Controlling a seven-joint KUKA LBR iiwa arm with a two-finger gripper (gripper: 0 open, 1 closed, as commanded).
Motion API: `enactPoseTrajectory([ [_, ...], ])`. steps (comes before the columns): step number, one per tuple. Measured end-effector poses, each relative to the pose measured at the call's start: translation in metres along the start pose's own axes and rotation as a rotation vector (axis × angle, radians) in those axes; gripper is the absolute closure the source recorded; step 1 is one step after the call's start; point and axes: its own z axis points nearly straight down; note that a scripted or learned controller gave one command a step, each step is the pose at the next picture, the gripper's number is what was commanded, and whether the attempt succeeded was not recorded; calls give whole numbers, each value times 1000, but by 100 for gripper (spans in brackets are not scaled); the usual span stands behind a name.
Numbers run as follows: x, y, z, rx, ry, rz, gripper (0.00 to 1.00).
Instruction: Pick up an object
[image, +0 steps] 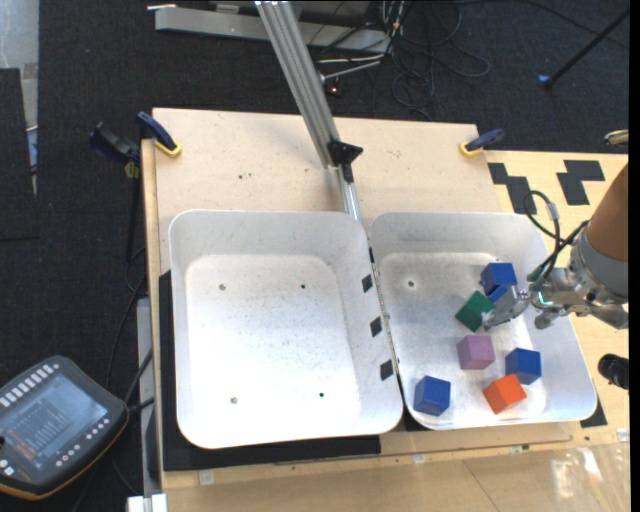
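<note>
Item one, pincer (497, 312): I see it in the right bin (440, 245), tips by the green block (473, 311); spread state I cannot tell. Green block: nine o'clock of the tips, tilted, no clear long axis. I would square up across its flat faces before closing.

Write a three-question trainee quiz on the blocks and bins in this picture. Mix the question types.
1. True or false: the orange block lies in the left bin.
2. How many blue blocks are in the right bin?
3. Which block lies nearest the claw: A) the purple block, B) the green block, C) the orange block?

Key: 1 false; 2 three; 3 B.
</note>
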Motion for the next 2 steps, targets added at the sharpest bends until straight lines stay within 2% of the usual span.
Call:
enactPoseTrajectory([
  [1, 0, 1, -2, -4, -1, 1, 0],
  [2, 5, -7, 58, 2, 1, 2, 0],
])
